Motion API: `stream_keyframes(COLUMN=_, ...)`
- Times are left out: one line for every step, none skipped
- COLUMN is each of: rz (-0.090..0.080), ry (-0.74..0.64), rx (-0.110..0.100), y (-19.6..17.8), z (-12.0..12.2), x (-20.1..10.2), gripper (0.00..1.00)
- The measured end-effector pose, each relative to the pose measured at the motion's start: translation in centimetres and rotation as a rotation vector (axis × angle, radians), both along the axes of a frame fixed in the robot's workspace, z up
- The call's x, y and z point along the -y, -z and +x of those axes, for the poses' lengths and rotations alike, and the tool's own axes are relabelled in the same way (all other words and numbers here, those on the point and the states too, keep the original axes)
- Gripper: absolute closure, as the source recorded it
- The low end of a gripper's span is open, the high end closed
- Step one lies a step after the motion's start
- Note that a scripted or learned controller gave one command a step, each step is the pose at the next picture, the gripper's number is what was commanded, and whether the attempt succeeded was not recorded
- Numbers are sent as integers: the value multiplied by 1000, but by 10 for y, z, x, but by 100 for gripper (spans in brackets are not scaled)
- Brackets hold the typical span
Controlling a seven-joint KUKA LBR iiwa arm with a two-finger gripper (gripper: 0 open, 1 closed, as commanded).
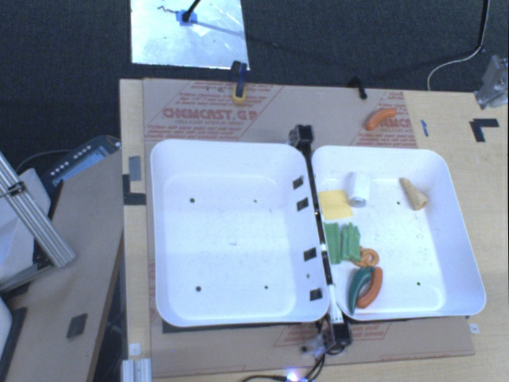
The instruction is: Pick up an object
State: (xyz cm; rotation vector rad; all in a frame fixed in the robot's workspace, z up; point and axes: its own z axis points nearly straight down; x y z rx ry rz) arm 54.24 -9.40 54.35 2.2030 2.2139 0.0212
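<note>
End effector sits at the counter's far right edge, well clear of the bins; grip state: can't tell. All items lie left of it and nearer the camera, in the right bin: yellow block, white cylinder, cone, green piece. The left bin is further left again.

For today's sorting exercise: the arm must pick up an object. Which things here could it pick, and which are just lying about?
For the job, in the right bin:
yellow block
white cylinder
tan cone
green piece
orange sausage

Lying about:
orange sausage on the bench
yellow clip
left bin
</note>
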Motion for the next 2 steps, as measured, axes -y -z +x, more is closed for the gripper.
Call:
stream_keyframes(rz=6, ry=4, rx=-38, y=184, z=-59, x=-24, gripper=100)
stream_keyframes(rz=2, ry=-2, rx=0, y=-2, z=-53, x=-38, gripper=100)
